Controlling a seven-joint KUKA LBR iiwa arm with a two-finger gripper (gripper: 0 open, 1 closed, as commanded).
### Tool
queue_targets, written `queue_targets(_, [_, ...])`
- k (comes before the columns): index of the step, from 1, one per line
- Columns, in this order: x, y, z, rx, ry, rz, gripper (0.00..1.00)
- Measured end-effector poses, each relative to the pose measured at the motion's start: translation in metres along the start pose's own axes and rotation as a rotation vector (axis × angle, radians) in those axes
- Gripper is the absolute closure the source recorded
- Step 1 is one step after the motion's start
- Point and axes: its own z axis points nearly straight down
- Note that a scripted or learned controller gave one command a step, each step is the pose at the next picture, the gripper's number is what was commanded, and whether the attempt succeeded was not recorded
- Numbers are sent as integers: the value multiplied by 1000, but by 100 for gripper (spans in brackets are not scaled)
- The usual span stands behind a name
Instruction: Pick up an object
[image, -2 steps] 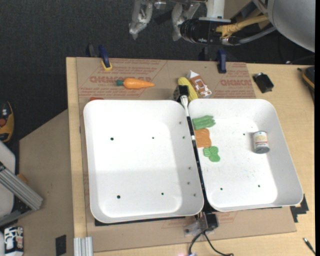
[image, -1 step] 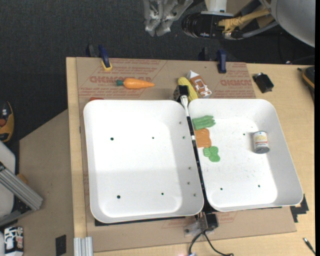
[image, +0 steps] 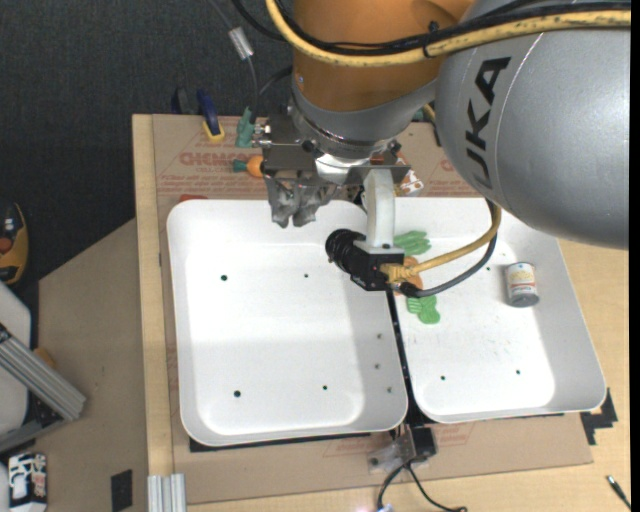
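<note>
My grey two-finger gripper (image: 293, 207) hangs over the far rim of the left shallow white plastic bin (image: 270, 330); whether my jaws are spread or pressed together I cannot tell. The right white bin (image: 500, 350) holds a small white-and-grey cylindrical can (image: 520, 283) lying near its right side and a green leafy plastic piece (image: 420, 300) by the dividing edge. Both bins sit on a brown cardboard sheet (image: 160, 180) over dark flooring (image: 60, 100).

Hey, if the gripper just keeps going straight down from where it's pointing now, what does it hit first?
Probably the bare floor of the left bin near its back edge; the gripper hangs over that spot, though height is hard to judge.
</note>
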Motion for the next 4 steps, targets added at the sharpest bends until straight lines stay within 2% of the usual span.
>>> queue_targets(1, [1, -24, -135, -34, 13, -3, 100])
queue_targets(2, [1, -24, -127, -20, 6, -1, 0])
queue_targets(3, [2, -24, -139, -24, 8, -3, 100])
queue_targets(4, [2, -24, -138, -23, 7, -3, 0])
